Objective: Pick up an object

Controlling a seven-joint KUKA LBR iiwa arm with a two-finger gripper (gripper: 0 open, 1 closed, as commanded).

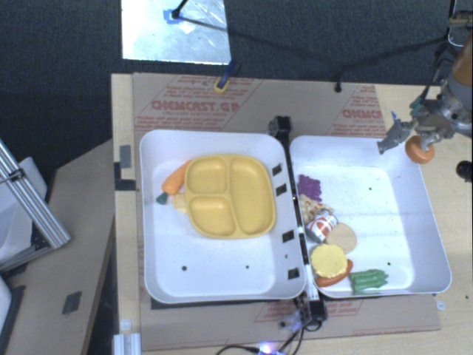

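Observation:
My gripper (411,140) hangs over the far right corner of the right bin (414,220), at the rim. A small round orange piece (420,151) sits right under the gripper's tip; I cannot make out whether it is gripped or lies on the rim. Along the right bin's left side lie purple grapes (309,187), a small red and white can (319,225), a tan disc (342,238), a yellow and orange round toy (329,262) and a green pod (367,278). All of these are well left of and nearer than the gripper.
The left bin (159,272) holds a yellow divided plate (225,196) with a toy carrot (175,177) beside its left edge. A black clipped divider (290,198) runs between the bins. A shiny sheet (176,21) lies beyond the bench.

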